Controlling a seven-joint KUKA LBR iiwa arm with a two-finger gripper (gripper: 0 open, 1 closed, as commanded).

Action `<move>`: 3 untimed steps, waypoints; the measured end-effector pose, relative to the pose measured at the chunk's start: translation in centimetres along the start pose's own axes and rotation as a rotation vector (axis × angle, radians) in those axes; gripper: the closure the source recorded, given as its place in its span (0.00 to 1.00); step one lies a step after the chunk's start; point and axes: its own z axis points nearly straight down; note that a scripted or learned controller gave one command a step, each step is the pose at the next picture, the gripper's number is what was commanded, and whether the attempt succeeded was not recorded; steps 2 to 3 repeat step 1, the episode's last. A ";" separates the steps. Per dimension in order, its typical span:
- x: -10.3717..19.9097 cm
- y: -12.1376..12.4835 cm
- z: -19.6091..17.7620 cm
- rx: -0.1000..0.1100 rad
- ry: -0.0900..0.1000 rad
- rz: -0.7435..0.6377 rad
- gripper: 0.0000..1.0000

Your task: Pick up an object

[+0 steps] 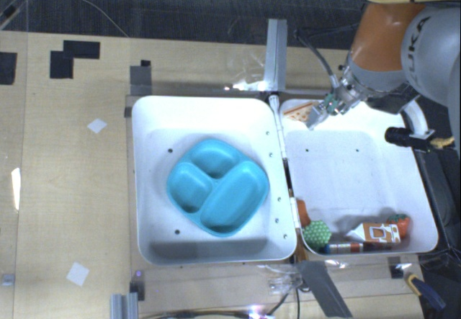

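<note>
Nearest the camera, along the front wall of the right bin (425,188), lie several small things in a row: a green ball (317,232) with dots in the front left corner, an orange strip (302,210) just behind it against the left wall, then a flat orange and white packet (374,233) and a small orange piece (402,224) at its right end, touching it.

Starting from the left, the wooden worktop (65,166) carries black square marks near its back edge and a few pale tags. Next comes the left bin (144,166), which holds a blue divided dish (218,186) with three hollows, lying flat near the middle.

Over the back left corner of the right bin hangs the claw (318,114), at the end of the grey arm (432,44) with its orange band (382,29). Whether the claw is open or closed, I cannot tell; it is too small and blurred.

All the small things at the front wall lie well apart from the claw, across the bare white floor of the right bin.
</note>
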 end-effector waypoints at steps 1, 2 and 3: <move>1.6 1.0 -0.9 0.004 0.002 0.336 1.00; 1.6 1.0 -0.9 0.004 0.002 0.336 1.00; 1.6 1.0 -0.9 0.004 0.002 0.336 1.00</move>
